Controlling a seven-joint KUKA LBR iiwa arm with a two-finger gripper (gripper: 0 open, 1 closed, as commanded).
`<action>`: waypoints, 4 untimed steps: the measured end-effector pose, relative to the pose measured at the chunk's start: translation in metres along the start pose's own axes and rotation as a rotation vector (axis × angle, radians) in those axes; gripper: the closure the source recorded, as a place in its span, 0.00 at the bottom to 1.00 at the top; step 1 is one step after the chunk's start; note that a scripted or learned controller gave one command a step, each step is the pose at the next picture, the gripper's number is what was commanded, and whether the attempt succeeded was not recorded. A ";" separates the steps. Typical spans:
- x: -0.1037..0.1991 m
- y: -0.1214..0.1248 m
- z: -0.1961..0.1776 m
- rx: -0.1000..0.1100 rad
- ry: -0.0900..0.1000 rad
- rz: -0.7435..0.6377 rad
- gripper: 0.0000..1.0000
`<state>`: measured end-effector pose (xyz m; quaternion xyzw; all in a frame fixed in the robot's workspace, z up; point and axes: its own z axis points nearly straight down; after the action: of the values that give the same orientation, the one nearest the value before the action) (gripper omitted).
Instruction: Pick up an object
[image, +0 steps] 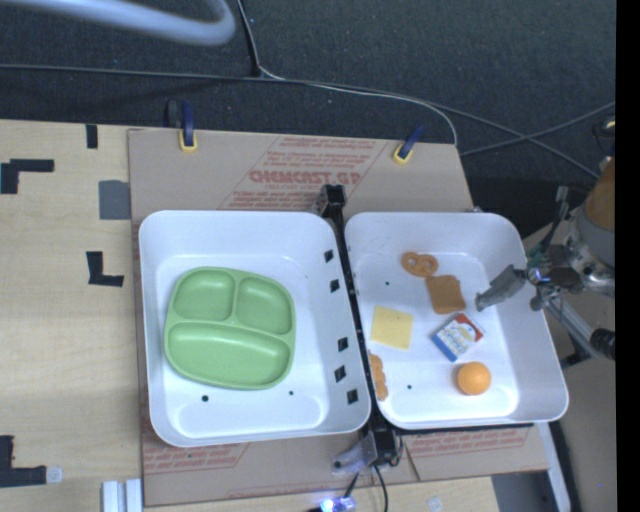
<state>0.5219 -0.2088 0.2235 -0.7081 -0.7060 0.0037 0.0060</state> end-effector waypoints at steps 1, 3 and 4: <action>0.000 0.003 -0.007 -0.012 -0.003 -0.004 0.00; -0.002 -0.009 0.097 -0.008 -0.003 -0.003 0.00; -0.003 -0.007 0.137 -0.016 -0.003 -0.003 0.00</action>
<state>0.5131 -0.2109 0.0870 -0.7071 -0.7071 -0.0007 -0.0006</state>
